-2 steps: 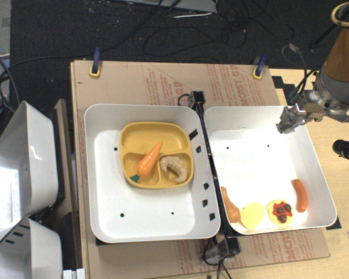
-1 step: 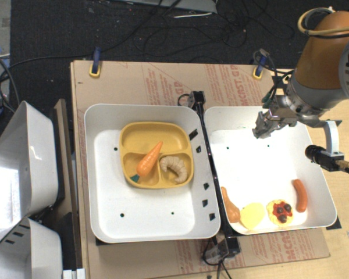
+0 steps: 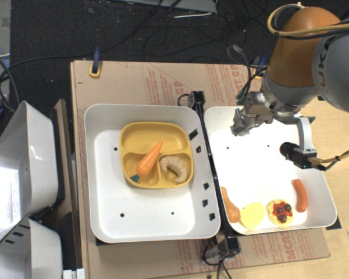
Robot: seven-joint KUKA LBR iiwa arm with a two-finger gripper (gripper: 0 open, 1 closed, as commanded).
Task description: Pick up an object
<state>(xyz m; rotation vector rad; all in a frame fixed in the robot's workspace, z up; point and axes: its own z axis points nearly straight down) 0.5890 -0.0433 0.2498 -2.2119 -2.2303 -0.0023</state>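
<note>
My gripper (image 3: 242, 127) hangs over the far left part of the right bin (image 3: 262, 167), with nothing seen between its fingers. Along that bin's near edge lie an orange drumstick-shaped toy (image 3: 230, 205), a pale yellow round piece (image 3: 252, 214), a small pizza-like disc with red and dark toppings (image 3: 280, 211) and a red sausage (image 3: 301, 195). In the left bin (image 3: 104, 196) sits a yellow divided plate (image 3: 134, 138) holding a carrot (image 3: 149, 158) and a beige shrimp (image 3: 175, 167).
A black divider with clips (image 3: 205, 156) runs between the two bins. A black fixture (image 3: 294, 153) on the arm juts over the right bin's right side. White containers (image 3: 20, 167) stand at the left of the bench. Cables lie on the dark floor behind.
</note>
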